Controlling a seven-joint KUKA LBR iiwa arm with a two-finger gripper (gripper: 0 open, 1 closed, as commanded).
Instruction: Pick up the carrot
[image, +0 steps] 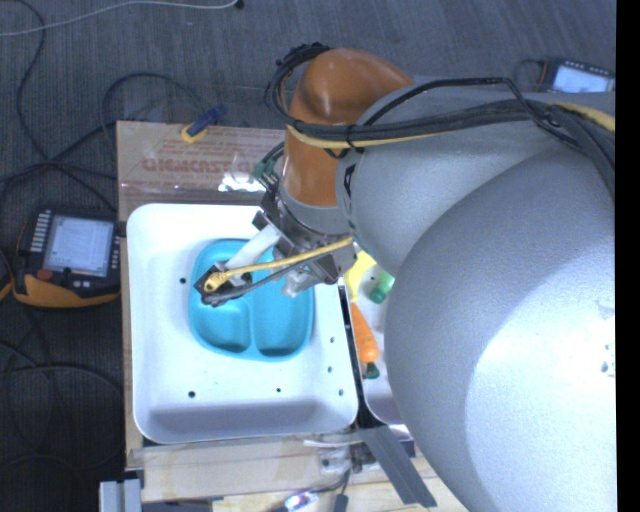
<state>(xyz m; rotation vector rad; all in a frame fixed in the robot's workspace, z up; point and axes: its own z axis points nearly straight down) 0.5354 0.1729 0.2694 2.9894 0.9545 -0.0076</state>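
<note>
The carrot (366, 338) is a slim orange piece lying lengthwise in the right bin, close against its left wall, with a dark green end toward the front. The arm's bulk hides most of that bin. My gripper (298, 272) hangs below the orange wrist band over the divide between the two bins, above the right edge of a blue tray. It is up and to the left of the carrot and clearly apart from it. Nothing orange shows at the gripper.
The left bin (160, 330) holds a blue two-compartment tray (250, 315). A green thing (379, 290) and a yellow thing (362, 266) lie in the right bin behind the carrot. A brown board (180, 160) lies under the bins, and a pendant (70, 250) lies on the floor at left.
</note>
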